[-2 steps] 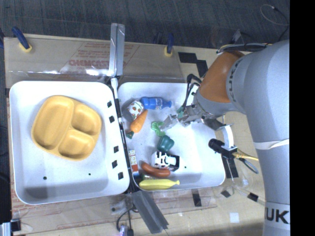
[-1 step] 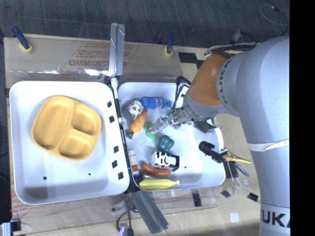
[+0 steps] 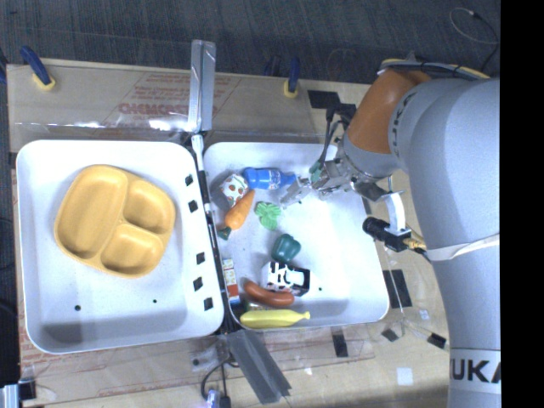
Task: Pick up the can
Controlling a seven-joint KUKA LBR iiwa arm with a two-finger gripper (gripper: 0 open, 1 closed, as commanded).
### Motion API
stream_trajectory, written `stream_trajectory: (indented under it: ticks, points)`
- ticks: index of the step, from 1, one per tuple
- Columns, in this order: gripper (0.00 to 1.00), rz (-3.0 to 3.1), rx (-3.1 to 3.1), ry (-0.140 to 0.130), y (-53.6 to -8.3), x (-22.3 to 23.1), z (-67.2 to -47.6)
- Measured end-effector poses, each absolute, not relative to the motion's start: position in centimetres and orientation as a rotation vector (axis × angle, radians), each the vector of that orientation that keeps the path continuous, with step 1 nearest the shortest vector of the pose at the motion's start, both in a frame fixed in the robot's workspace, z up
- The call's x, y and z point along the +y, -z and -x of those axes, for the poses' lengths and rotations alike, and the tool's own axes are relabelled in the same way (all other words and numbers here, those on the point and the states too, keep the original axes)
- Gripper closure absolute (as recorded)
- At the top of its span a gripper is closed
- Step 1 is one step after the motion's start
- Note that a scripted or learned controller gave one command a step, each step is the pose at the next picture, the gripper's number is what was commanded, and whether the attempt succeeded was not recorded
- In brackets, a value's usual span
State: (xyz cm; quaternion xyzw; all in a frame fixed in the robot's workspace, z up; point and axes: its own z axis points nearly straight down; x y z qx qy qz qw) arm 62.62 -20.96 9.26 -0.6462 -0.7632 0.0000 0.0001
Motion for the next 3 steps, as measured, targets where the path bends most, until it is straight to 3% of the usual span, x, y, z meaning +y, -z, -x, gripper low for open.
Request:
stream_trajectory:
  ticks: [1, 2, 3]
  points:
    - [0.00, 1.900, -2.499, -0.001, -9.2, -10.4, -58.1]
    - [0.00, 1.955, -2.457, -0.002, -9.2, -14.0, -62.1]
    - [0.00, 2.068, -2.357, -0.004, -9.2, -17.8, -64.2]
